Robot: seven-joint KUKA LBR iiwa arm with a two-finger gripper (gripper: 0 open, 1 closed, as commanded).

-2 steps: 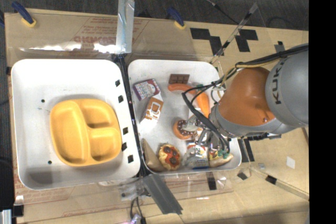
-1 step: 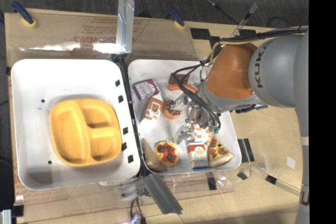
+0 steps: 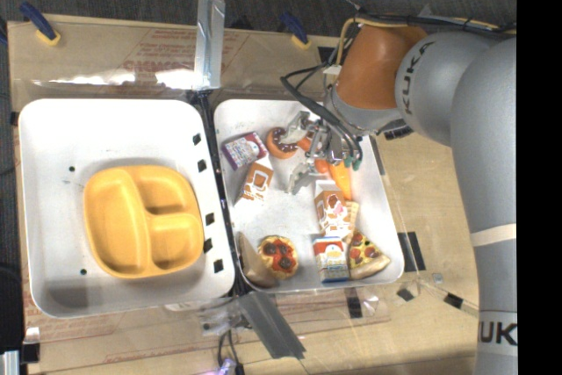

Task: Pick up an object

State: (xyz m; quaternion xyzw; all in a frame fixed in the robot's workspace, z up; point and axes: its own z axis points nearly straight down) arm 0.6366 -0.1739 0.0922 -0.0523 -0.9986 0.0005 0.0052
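Note:
My gripper (image 3: 306,155) reaches down into the upper middle of the right bin (image 3: 290,211), and its fingers look spread open with nothing clearly between them. Just to its left lies a brown-and-orange doughnut toy (image 3: 281,140), touching or nearly touching the gripper. An orange carrot (image 3: 341,178) lies right beside it on the other side. A purple packet (image 3: 241,149) and a small brown-and-white carton (image 3: 256,182) lie further left.
Lower in the right bin lie a printed snack box (image 3: 335,211), a pizza slice (image 3: 364,252), a red-and-white carton (image 3: 331,261), a round fruit tart (image 3: 279,252) and a brown piece (image 3: 250,263). The left bin (image 3: 53,136) holds a yellow divided tray (image 3: 145,217).

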